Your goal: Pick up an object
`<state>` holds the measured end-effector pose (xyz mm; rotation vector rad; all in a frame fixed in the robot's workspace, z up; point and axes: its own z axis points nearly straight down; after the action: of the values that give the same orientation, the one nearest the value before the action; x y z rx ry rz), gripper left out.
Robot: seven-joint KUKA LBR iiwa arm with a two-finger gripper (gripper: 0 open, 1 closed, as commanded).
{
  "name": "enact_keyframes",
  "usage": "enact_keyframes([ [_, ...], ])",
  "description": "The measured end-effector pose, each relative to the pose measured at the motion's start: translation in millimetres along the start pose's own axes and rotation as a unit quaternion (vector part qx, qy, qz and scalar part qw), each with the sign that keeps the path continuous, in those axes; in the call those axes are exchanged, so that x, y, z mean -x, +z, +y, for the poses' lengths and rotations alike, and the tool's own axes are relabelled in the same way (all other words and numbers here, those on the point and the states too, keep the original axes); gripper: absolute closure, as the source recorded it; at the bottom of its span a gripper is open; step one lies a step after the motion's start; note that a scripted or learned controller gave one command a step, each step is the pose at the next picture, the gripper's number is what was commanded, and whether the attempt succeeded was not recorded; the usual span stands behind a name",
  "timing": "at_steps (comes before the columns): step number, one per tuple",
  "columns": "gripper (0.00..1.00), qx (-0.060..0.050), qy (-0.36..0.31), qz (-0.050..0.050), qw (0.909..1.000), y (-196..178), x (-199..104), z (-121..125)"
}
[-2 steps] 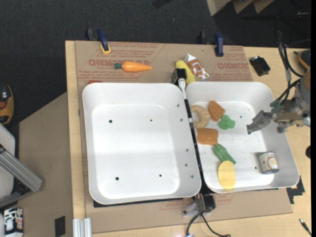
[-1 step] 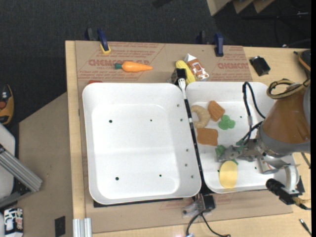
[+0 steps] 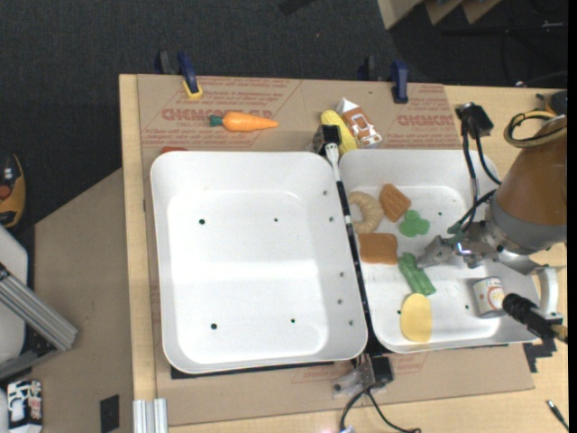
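The right bin (image 3: 451, 174) holds several toy foods: a tan croissant (image 3: 366, 211), a brown piece (image 3: 394, 202), a green leafy piece (image 3: 414, 225), an orange block (image 3: 378, 248), a green cucumber (image 3: 417, 276) and a yellow piece (image 3: 416, 317). A small white and red can (image 3: 489, 295) lies near the bin's right side. My gripper (image 3: 444, 247) hangs low over the right bin, just right of the cucumber's upper end and below the green leafy piece. Nothing is visibly held in it.
The left bin (image 3: 180, 183) sits beside the right one, sharing a middle rim. Behind the bins on the bench lie a carrot (image 3: 245, 123), a yellow item (image 3: 333, 124) and a small carton (image 3: 361, 127). Black cables (image 3: 472, 156) run over the right bin's far corner.
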<state>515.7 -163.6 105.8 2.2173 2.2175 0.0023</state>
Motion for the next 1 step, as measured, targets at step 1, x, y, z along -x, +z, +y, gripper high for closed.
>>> enact_keyframes([
  [1,0.0,0.002,-0.002,0.0,1.0,20.3,-20.2,59.6],
])
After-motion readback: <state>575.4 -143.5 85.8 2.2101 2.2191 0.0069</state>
